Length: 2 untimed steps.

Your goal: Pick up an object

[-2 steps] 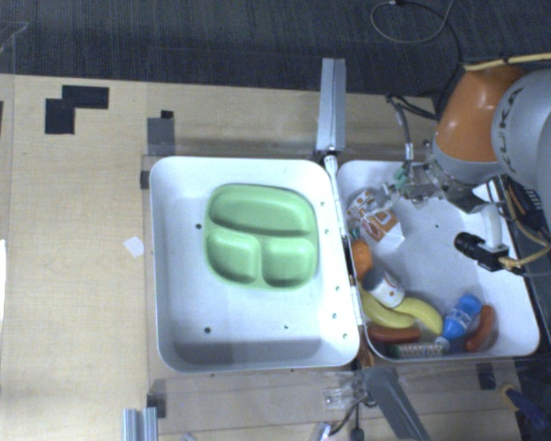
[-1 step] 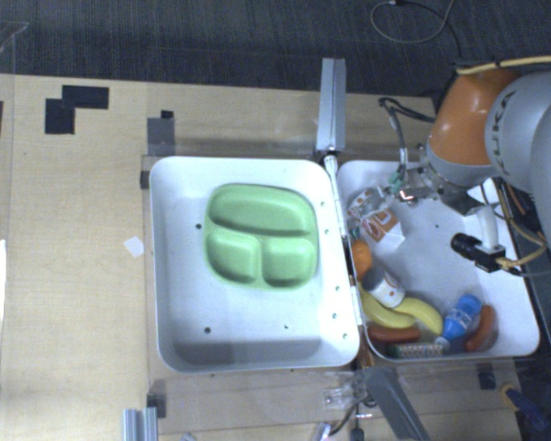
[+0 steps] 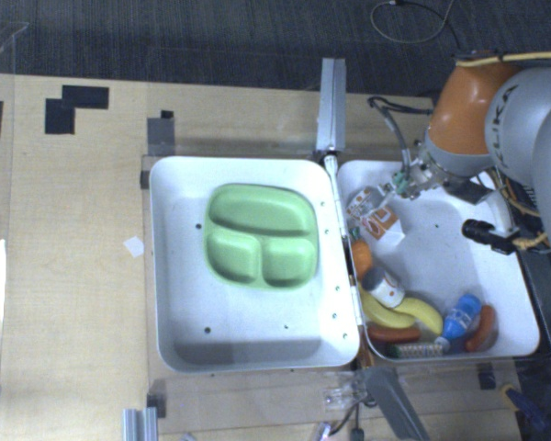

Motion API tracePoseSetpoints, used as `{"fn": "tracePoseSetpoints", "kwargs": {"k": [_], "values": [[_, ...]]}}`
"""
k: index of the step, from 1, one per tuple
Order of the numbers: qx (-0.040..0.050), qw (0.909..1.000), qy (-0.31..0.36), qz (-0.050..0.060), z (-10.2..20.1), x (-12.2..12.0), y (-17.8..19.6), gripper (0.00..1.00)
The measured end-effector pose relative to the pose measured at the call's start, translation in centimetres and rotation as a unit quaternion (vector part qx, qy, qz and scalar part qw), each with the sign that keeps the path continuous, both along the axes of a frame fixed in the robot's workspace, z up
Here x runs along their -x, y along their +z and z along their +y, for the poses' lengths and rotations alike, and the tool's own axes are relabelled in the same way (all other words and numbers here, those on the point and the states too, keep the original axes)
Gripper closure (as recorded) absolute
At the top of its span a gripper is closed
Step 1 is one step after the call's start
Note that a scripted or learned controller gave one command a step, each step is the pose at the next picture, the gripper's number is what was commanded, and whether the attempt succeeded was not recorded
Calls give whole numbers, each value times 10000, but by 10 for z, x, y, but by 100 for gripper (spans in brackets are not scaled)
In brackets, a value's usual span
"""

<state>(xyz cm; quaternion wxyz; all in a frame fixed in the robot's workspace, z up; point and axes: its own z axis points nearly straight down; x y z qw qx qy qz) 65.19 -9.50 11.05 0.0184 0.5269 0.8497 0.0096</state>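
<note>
Camera view, looking down on a pale wooden desk (image 3: 73, 283) bearing two shallow white bins side by side. Candidate objects for picking, all in the right white plastic bin (image 3: 496, 283): one small white-and-orange printed packet (image 3: 382, 224), lying near the bin's upper left corner; one round orange fruit-shaped item (image 3: 362, 257) against the left wall; one white cylindrical bottle with a dark cap (image 3: 387, 290) just below it; one curved yellow banana (image 3: 406, 316) along the lower left, touching the bottle; one red sausage-shaped item (image 3: 397, 335) just beneath the banana; one blue-and-clear plastic bottle (image 3: 459, 318) near the lower right; one reddish-brown elongated item (image 3: 483, 329) just beside that bottle. Left white plastic bin (image 3: 179, 338): holds one pale green three-compartment plastic tray (image 3: 261, 235), lying flat near the centre. Arm: grey with orange band (image 3: 468, 108), entering from the right. Pincer (image 3: 406, 182): positioned over the upper left part of the right bin, just above and beside the printed packet; contact with it cannot be told, and its degree of opening cannot be told, the tip being small and cluttered.
</note>
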Motion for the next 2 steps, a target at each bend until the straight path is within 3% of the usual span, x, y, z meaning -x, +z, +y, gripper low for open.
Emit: {"fn": "tracePoseSetpoints", "kwargs": {"k": [1, 2], "values": [[-19, 10000, 14, -57, 3, -4, 16, 100], [39, 9844, 1750, 150, -18, -19, 144, 100]]}}
